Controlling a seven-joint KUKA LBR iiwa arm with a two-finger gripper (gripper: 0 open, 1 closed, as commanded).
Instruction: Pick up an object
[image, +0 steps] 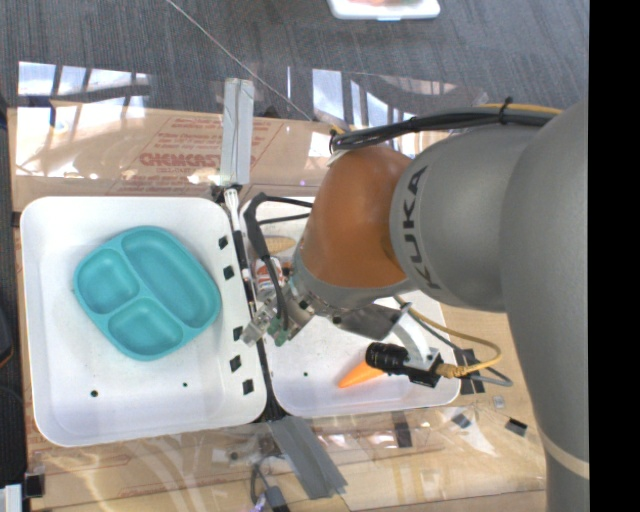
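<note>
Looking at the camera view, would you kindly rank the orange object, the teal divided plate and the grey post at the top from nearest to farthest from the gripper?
Measured from the gripper, low at the divider between the bins:
1. Orange object, in the right bin, just right of and below the gripper.
2. Teal divided plate, in the left bin, to the gripper's left.
3. Grey post, beyond the bins, up the frame.

You have a teal divided plate (147, 291) lying flat in the left bin (60, 400), its three compartments facing up, turned so its long axis runs from 10 to 4 o'clock. An orange carrot-like piece (358, 377) lies in the right bin (330, 400) near its 6 o'clock rim, tip pointing toward 8 o'clock.
</note>
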